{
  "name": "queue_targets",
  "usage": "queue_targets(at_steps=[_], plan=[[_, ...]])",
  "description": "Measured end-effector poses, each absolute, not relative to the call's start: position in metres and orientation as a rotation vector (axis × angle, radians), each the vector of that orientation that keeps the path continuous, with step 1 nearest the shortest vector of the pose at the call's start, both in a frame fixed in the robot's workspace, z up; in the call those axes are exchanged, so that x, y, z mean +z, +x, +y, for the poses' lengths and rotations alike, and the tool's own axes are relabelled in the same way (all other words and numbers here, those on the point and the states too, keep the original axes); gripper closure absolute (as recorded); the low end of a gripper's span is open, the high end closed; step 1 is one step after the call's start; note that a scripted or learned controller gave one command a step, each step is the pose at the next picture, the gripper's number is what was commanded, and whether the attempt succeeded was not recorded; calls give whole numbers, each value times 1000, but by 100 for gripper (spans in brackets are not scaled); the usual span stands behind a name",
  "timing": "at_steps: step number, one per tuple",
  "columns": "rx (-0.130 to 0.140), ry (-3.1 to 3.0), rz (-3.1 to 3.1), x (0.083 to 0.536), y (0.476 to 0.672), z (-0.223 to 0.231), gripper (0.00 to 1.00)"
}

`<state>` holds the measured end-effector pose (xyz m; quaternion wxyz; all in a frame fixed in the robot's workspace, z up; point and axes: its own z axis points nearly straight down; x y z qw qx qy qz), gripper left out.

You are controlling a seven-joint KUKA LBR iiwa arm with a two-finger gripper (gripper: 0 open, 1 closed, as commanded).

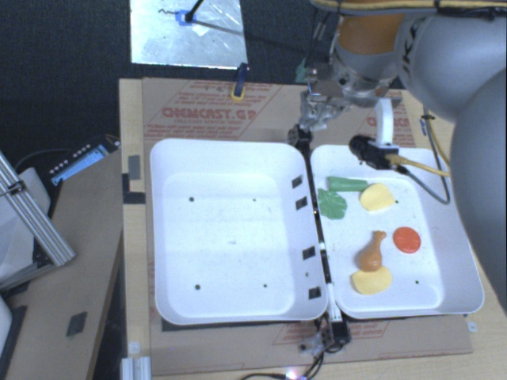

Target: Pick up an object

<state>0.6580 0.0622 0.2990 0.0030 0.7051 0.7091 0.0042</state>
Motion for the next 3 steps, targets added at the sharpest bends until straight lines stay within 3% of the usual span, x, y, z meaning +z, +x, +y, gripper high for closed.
queue_targets(at_steps=[1,2,3], plan=[[10,2207,2237,325,627,161,100],[-4,2214,2234,210,652,222,100],[27,2214,2212,388,671,181,100]])
